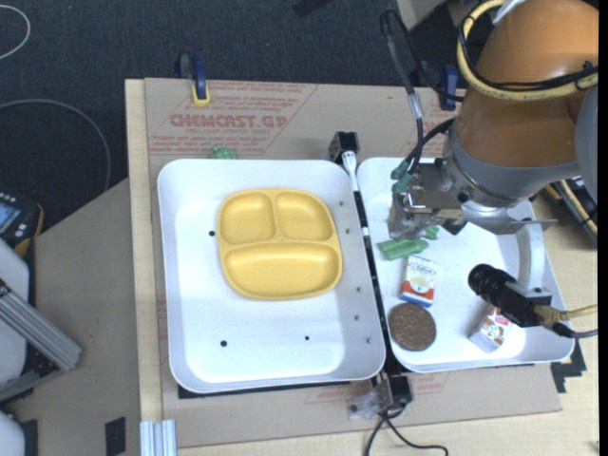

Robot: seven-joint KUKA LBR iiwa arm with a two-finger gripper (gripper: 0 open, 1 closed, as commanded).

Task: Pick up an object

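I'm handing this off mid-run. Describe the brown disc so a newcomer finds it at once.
Start at the right bin, the one under the arm. Along its near-left part, close to the divider between the bins, lies the brown disc, just below a small red and white packet. It is the only round, flat, dark brown item there; its neighbours are boxy or green.
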